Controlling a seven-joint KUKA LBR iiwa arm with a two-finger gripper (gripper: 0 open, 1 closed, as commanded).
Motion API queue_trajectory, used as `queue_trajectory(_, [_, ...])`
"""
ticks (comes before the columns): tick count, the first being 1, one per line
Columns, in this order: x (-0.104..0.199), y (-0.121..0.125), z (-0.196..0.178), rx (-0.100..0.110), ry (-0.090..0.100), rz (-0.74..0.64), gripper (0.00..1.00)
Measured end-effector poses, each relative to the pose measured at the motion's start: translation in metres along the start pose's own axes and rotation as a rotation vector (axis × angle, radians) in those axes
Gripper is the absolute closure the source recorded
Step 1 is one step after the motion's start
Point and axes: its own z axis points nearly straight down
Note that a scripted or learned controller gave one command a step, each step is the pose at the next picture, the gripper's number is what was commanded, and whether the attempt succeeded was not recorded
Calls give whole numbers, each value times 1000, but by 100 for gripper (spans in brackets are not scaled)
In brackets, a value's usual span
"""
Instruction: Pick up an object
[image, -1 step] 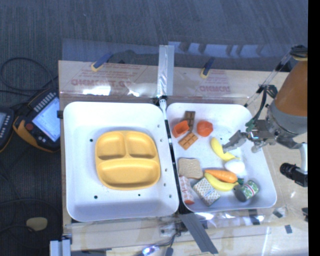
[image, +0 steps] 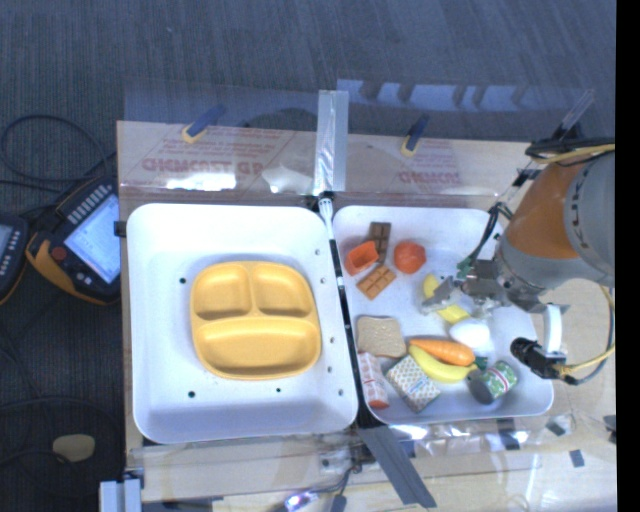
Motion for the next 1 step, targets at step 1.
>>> queue_trajectory(1, [0,-31,3,-16,-2,130,0])
